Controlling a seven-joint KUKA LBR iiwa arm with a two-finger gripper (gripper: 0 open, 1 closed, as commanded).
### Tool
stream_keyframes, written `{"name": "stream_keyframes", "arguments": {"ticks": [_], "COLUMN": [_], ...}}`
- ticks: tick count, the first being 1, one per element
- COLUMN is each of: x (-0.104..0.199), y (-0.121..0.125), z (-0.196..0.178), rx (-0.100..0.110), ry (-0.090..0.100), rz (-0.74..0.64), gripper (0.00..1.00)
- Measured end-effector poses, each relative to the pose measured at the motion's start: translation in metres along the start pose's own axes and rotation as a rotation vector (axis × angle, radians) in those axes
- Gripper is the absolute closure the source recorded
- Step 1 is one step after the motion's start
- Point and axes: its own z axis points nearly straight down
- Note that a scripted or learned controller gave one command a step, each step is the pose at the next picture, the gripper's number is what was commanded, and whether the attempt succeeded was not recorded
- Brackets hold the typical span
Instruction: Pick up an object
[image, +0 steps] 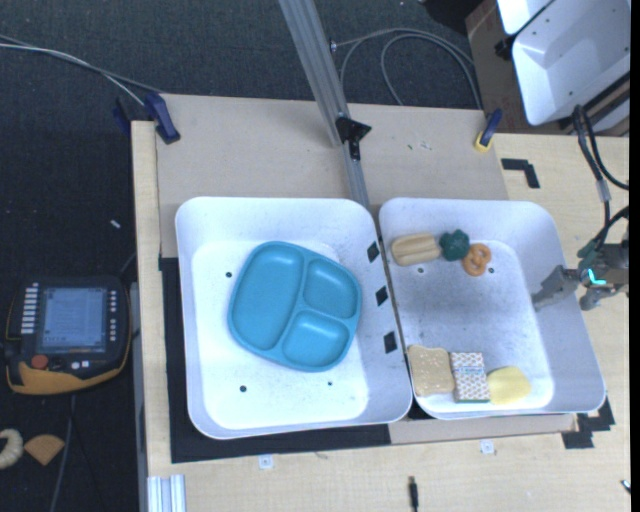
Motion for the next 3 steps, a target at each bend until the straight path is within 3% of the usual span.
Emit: {"name": "stream_keyframes", "arguments": {"ticks": [1, 3], "x": [0.0, -0.006], "y": [0.0, -0.001], "z": [0.0, 0.087], "rx": [-0.001, 0.005], "ry": [0.0, 0.003], "rz": [0.0, 0.0], "gripper": [0.0, 0.0]}}
